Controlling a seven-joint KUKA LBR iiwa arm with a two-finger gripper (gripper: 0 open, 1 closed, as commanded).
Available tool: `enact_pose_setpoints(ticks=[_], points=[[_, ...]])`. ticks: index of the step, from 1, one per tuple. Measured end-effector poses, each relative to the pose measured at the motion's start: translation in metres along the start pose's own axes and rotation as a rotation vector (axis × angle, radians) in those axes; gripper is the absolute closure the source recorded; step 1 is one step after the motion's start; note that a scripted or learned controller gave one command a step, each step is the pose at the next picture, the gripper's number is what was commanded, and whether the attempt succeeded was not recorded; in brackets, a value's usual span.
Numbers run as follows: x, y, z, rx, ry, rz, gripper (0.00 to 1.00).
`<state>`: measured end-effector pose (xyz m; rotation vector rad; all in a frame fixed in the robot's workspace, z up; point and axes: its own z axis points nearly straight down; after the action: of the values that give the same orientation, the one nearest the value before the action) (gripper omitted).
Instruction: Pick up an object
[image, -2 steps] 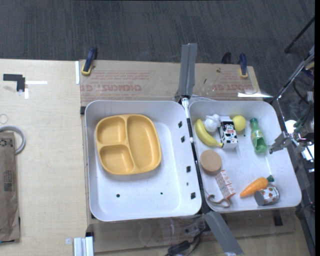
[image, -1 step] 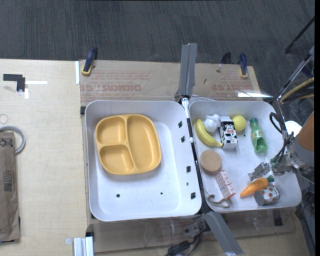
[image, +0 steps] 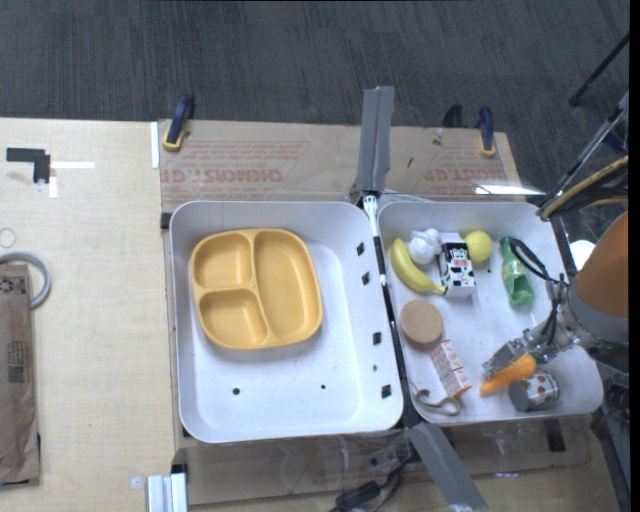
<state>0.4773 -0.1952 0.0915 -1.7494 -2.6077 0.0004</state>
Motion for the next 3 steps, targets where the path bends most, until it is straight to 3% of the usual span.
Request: enact_pose_setpoints(ticks=[1, 2, 3], points=[[0.0021, 0.0014, -0.0006, -0.003, -0.002, 0.166, 0.0], [0.0015, 0.0017, -0.0097, -0.004, -0.004, 0.17, 1.0], [0.0016, 0.0015, -0.0095, -0.003, -0.003, 0.17, 0.0]])
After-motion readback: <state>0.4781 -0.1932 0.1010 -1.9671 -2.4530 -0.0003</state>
